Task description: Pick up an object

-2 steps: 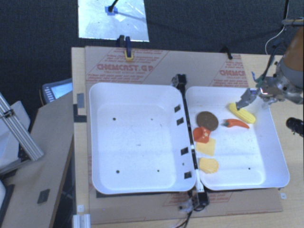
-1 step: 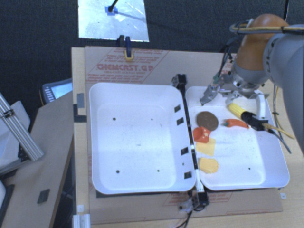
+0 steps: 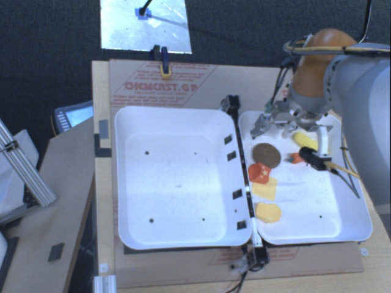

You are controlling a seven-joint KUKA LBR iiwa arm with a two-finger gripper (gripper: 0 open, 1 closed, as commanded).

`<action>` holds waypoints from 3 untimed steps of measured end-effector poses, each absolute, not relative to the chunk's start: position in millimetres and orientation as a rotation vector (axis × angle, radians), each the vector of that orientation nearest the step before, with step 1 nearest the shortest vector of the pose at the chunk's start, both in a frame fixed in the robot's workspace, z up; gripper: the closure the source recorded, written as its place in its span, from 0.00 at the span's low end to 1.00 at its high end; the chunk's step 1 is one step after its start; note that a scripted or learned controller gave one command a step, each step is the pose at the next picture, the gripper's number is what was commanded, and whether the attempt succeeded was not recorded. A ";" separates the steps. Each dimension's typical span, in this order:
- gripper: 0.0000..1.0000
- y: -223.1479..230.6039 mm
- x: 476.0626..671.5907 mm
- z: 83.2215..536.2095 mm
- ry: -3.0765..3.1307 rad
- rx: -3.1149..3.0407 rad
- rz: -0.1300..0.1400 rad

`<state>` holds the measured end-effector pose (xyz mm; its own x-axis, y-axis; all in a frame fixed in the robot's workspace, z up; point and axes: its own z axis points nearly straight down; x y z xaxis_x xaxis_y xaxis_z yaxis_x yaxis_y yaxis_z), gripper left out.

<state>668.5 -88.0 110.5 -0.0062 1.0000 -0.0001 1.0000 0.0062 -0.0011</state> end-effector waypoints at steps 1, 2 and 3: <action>0.00 -71.3 670.9 190.6 -2.234 -2.219 -0.011; 1.00 -72.2 670.3 196.9 -2.235 -2.216 -0.007; 1.00 -94.1 669.0 196.3 -2.223 -2.224 -0.003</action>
